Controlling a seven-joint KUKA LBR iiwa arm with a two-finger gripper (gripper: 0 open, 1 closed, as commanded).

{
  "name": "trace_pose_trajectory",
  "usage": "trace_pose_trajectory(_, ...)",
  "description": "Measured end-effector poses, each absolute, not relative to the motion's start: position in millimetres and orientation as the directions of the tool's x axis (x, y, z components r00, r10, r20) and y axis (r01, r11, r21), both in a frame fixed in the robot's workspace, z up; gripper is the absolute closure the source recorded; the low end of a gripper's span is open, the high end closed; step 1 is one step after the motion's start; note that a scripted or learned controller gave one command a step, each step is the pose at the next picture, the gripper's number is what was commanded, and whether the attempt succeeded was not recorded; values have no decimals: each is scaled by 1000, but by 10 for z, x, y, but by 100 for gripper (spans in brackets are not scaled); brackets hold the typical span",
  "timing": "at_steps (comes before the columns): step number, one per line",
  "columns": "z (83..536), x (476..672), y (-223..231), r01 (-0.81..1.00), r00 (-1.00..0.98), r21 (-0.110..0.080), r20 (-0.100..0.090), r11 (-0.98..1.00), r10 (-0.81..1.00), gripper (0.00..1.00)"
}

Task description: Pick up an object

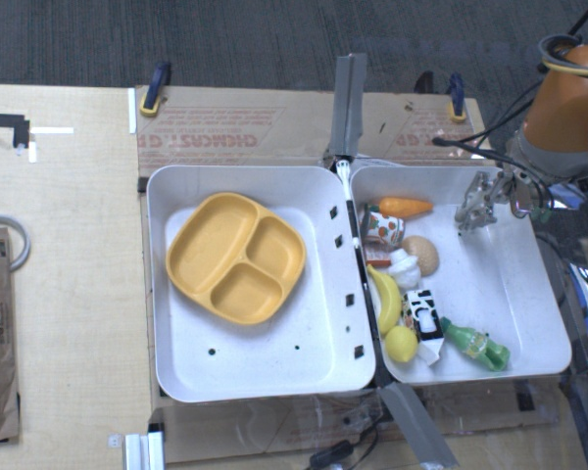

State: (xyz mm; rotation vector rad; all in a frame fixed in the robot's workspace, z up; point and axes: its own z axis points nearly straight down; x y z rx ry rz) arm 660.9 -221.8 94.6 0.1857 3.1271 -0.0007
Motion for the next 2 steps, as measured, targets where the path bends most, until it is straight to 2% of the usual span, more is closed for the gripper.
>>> trace_pose_trajectory(1, 940, 6543, -2212, -86, -996, -1, -6, 996, -86, 100)
trace_pose_trajectory(2, 1059, 6564, -2210, -84, -996, -2, -14, 996, -84, 100)
